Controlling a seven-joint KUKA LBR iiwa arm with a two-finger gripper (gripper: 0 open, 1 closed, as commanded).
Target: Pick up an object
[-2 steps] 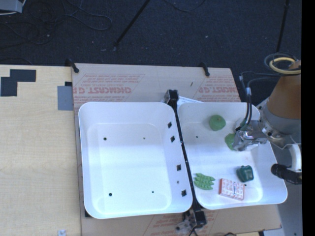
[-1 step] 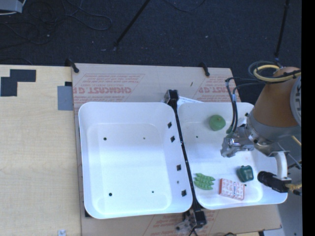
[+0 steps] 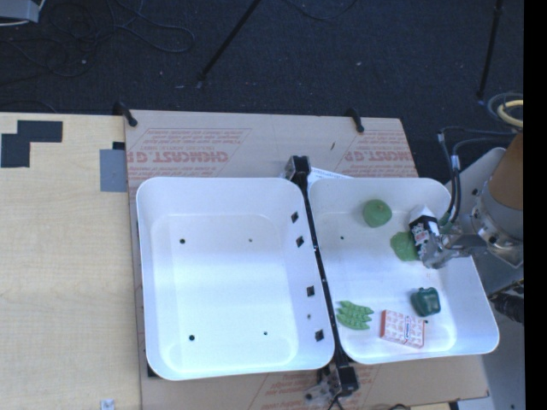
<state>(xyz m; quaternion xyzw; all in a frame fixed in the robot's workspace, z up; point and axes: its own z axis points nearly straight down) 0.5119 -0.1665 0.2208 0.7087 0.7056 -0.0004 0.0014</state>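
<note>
The right bin [image 3: 461, 336] holds a round green ball-like object [image 3: 376, 213] near its back and a second green lump [image 3: 402, 246] just right of centre. A dark green pepper-like piece [image 3: 426, 301], a green pea pod [image 3: 354, 315] and a small red-and-white packet [image 3: 402, 328] lie toward the front. My gripper [image 3: 427, 244] reaches in from the right and sits low over the right side of the bin, right beside the second green lump and touching or nearly touching its right edge.
The left bin [image 3: 154, 229] stands beside the right one, with a black divider bar [image 3: 312, 263] between them. Both rest on a cardboard sheet [image 3: 214, 148] over a wooden bench [image 3: 60, 263]. Cables lie on the dark floor behind.
</note>
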